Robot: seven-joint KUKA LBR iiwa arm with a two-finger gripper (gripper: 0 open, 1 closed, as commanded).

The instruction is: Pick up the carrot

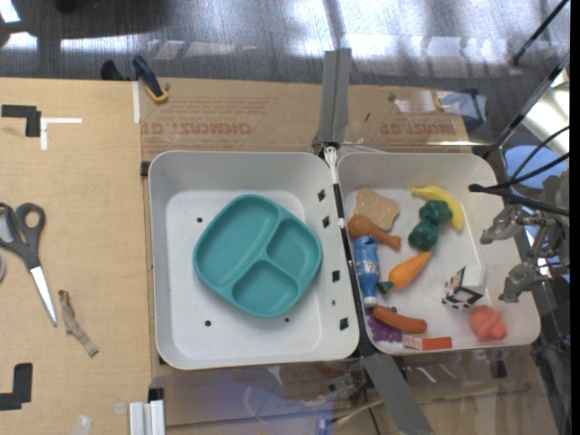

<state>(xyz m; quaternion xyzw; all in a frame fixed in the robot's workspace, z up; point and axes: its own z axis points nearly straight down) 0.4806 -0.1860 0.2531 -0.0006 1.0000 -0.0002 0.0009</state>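
Hovering at right bin's [507,166] edge, gripper [513,255] beyond carrot [410,268]

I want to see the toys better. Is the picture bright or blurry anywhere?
In the camera view, light is even and soft over both bins; the carrot and teal plate look sharp with faint shadows. The floor at the top shows pale glare streaks. The end effector at the right edge is less distinct against the clutter.
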